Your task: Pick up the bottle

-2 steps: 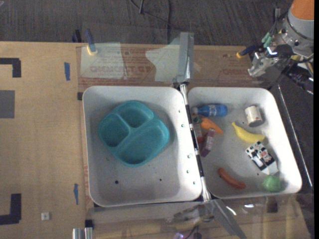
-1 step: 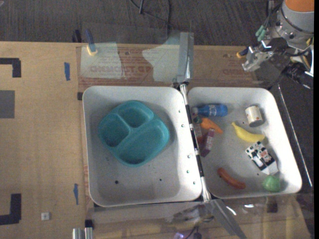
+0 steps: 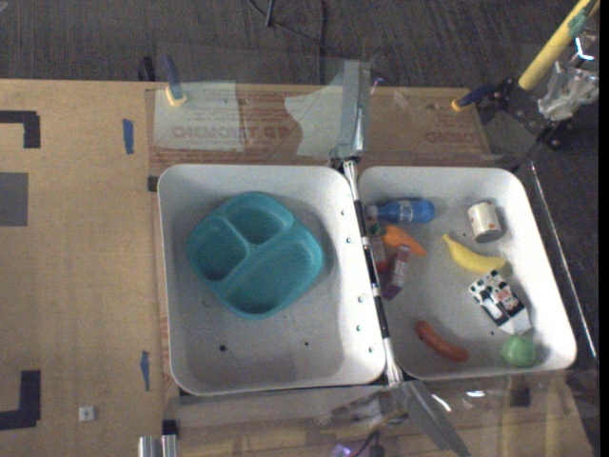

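The bottle (image 3: 401, 211) is blue with a pale label. It lies on its side in the right bin (image 3: 550, 284), near that bin's far left corner, with its cap end pointing left toward the divider between the bins. An orange piece (image 3: 404, 240) lies just in front of it, close to or touching it. Nothing covers the bottle from above.
The right bin also holds a small tin (image 3: 484, 220), a yellow banana (image 3: 472, 255), a black-and-white box (image 3: 498, 297), a red sausage (image 3: 441, 341), a green ball (image 3: 519, 350) and a purple stick (image 3: 398, 268). A teal divided plate (image 3: 253, 253) lies in the left bin. A yellow rod with grey hardware (image 3: 563, 41) stands beyond the far right corner.
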Available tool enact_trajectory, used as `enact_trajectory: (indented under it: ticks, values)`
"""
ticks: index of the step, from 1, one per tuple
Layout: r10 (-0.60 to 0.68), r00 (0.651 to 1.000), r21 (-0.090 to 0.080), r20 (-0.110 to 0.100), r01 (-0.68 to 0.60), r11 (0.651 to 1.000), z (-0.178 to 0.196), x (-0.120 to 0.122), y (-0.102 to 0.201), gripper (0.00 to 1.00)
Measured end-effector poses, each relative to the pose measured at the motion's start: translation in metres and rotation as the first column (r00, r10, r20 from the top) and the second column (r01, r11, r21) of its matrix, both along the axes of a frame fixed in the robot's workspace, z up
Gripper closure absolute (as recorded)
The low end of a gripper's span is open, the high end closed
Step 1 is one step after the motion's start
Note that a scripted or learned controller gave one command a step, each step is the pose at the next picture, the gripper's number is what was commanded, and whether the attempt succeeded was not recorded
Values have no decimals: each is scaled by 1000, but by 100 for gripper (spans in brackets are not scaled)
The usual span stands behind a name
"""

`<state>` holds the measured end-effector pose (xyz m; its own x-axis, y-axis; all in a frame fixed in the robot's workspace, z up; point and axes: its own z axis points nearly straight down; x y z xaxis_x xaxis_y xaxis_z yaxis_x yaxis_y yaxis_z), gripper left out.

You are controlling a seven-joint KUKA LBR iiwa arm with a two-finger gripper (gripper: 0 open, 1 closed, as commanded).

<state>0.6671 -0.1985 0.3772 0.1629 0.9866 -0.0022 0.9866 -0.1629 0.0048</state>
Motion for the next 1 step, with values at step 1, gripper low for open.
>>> enact_trajectory:
  ticks: [1]
  values:
    - [-446,895,2,-6,446,895,-9,-6,34,100]
